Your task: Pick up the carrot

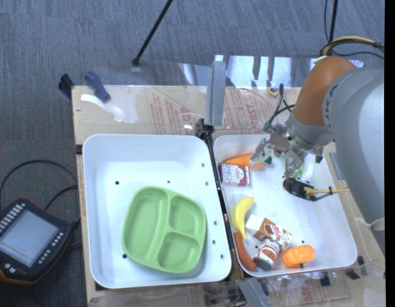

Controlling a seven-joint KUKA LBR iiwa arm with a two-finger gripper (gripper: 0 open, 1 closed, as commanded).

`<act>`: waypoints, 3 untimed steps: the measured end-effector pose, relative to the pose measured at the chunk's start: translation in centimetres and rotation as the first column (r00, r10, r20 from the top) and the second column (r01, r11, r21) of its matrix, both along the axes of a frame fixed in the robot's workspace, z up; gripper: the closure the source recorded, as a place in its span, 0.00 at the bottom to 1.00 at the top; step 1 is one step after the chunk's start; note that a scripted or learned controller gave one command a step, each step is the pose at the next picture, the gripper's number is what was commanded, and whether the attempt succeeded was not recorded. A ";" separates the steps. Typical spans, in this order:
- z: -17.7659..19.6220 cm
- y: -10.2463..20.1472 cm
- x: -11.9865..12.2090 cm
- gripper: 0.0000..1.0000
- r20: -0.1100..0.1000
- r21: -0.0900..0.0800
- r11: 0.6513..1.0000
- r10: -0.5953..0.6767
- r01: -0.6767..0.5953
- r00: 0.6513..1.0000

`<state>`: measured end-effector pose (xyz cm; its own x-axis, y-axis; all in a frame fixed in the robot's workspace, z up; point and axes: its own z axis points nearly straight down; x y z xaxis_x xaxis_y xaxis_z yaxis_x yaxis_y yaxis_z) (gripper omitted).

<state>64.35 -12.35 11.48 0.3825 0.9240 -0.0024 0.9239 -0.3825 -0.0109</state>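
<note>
Carrot lies just left of gripper, long axis roughly left-right, tip pointing toward fingers. Jaw state: cannot tell, wrist clutter hides it. Contact with carrot unclear.

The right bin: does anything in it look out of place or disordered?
Nothing looks spilled or broken. The right bin is crowded: the banana leans against its left wall, and a jar lies tipped beside an orange piece. The carrot lies near the far wall, next to the gripper. The green tray sits askew.
</note>
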 end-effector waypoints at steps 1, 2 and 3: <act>-0.9 2.3 0.0 0.00 0.002 -0.006 0.878 -0.479 0.479 0.878; -0.6 2.6 0.0 1.00 -0.005 -0.009 0.883 -0.469 0.469 0.883; 7.0 3.4 -0.9 1.00 0.002 -0.007 0.820 -0.573 0.573 0.820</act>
